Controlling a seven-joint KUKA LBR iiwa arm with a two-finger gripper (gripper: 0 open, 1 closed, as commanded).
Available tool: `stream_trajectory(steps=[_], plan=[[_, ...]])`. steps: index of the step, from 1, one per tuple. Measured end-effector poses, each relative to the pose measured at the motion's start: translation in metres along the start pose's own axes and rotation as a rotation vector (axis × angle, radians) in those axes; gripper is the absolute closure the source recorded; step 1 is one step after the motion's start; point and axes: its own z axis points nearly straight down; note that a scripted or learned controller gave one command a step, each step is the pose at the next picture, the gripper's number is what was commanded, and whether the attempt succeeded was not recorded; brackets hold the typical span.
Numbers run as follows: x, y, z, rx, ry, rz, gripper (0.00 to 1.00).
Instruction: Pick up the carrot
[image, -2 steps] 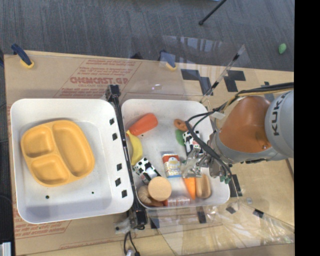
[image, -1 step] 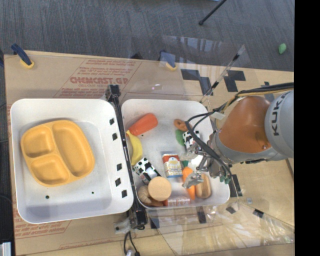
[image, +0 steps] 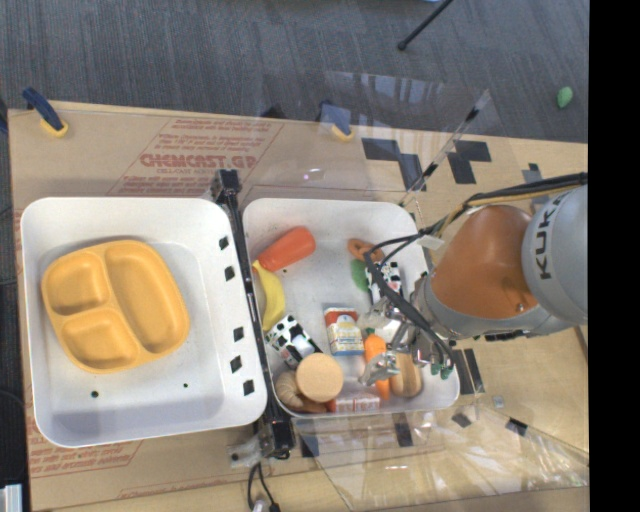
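Observation:
The carrot (image: 287, 248), a long orange tapered piece, lies at a slant in the upper left of the right bin (image: 320, 212). My gripper (image: 386, 356) is low in that bin's lower right part, well to the right of and below the carrot, apart from it. It hangs among small items: a short orange piece (image: 374, 348) right beside it and a hot-dog-like bun (image: 406, 377) just below. The arm's orange band (image: 480, 265) and cables hide the bin's right side.
In the right bin are a banana (image: 270, 292), a black-and-white cow toy (image: 287, 338), a small carton (image: 344, 331), a round tan disc (image: 319, 377), and an orange-and-green item (image: 359, 258). The left bin (image: 60, 410) holds a yellow divided plate (image: 113, 302).

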Motion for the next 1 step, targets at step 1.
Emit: stream_trajectory(steps=[1], plan=[[-0.0049,0.0013,-0.0126,0.001,-0.012,-0.008,1.0]])
